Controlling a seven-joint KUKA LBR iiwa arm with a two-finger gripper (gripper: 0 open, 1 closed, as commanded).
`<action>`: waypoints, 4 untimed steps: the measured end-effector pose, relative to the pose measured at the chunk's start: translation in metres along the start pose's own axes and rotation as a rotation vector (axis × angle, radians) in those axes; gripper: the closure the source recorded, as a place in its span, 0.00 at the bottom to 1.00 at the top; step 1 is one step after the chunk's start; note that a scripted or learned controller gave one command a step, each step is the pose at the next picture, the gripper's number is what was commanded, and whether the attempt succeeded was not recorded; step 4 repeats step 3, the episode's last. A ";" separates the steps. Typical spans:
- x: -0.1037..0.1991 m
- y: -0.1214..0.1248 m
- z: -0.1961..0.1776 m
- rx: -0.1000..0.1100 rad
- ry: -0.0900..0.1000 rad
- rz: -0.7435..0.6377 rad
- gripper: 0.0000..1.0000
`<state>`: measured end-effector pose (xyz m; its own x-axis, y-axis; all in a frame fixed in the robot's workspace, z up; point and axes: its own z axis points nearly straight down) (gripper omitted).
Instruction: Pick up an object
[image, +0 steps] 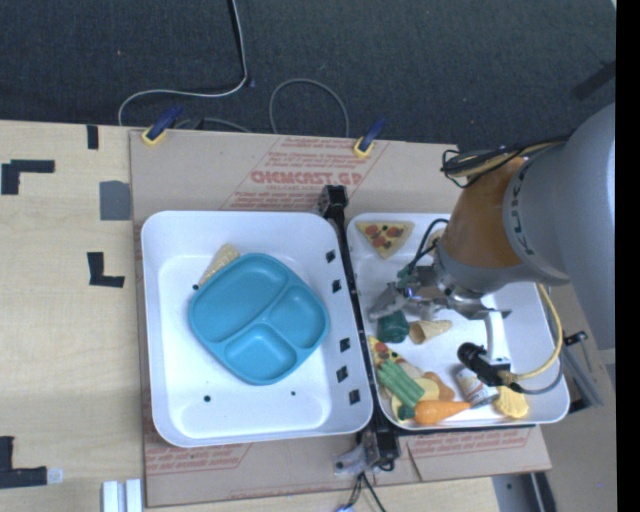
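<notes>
My gripper (393, 303) hangs low over the left-middle of the right bin (556, 392), at the end of the grey arm with its orange band (480, 225). Just below it lies a dark green toy piece (393, 326); whether they touch is unclear. A cream wedge (432, 328) lies to the right of that piece. A pizza slice (385, 235) sits at the bin's far end. Along the near edge are a green pod (400, 383), an orange carrot (440, 410) and a yellow piece (512, 403).
The left bin (152, 300) holds a blue divided plate (260, 317) with a tan piece (220, 263) poking out from under its far-left side. The wall between the bins (350, 310) runs close to the gripper's left. Cables loop by the arm.
</notes>
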<state>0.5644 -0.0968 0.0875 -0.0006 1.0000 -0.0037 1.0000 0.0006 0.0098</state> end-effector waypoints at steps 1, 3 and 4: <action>-0.054 0.020 0.001 0.004 0.004 0.001 0.00; -0.080 0.105 0.003 0.010 0.005 -0.001 0.00; -0.080 0.105 0.003 0.010 0.005 -0.001 0.00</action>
